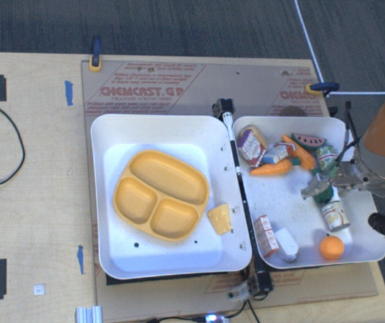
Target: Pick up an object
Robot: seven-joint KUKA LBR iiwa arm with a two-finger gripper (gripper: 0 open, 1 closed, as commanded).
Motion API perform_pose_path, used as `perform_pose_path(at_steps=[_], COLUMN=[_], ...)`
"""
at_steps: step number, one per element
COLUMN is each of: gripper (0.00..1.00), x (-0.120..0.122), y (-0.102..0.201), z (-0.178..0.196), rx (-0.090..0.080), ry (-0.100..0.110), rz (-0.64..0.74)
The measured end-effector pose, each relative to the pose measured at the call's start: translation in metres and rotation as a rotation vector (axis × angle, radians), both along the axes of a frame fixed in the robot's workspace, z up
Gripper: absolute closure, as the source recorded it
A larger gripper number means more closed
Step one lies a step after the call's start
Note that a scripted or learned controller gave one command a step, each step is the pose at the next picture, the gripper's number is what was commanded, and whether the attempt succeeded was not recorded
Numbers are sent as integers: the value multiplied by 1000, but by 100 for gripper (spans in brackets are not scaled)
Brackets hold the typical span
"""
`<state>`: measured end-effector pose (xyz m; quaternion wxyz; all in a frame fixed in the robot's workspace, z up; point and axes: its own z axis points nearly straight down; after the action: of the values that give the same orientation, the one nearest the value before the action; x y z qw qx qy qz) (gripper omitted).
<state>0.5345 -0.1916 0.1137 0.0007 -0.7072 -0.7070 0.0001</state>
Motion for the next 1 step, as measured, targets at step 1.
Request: perform_pose_path(at_steps=[1], gripper=[100], x=[1], y=[0], z=[10], rx=[-2], ry=[-3], rz=[0])
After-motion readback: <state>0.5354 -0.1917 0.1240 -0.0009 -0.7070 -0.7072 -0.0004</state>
